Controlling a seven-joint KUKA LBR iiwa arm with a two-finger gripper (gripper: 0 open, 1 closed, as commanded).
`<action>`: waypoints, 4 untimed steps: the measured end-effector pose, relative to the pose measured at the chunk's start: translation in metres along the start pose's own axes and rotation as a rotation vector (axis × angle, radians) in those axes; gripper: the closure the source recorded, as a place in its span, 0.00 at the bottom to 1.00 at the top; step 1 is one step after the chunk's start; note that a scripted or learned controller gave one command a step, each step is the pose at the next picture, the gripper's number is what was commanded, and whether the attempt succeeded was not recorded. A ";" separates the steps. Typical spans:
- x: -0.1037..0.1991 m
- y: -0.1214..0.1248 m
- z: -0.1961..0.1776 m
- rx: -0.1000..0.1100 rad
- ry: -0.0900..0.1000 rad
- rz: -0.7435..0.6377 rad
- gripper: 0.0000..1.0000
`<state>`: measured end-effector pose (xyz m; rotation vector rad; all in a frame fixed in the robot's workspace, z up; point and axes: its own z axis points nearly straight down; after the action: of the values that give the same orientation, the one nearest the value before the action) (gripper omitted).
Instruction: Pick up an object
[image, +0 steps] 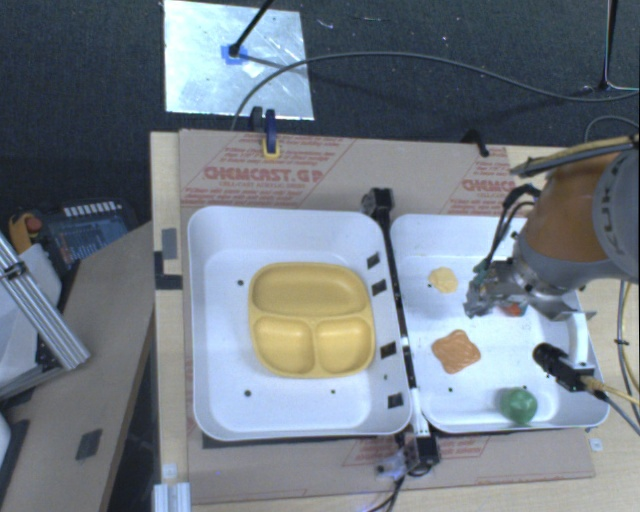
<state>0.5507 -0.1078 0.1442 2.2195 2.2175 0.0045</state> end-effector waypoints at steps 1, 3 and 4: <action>-0.005 0.003 -0.064 -0.004 -0.001 -0.005 1.00; 0.066 0.004 -0.104 0.003 0.003 -0.011 1.00; 0.121 0.004 -0.091 0.004 0.003 -0.011 1.00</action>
<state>0.5547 0.0134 0.2354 2.2107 2.2338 0.0033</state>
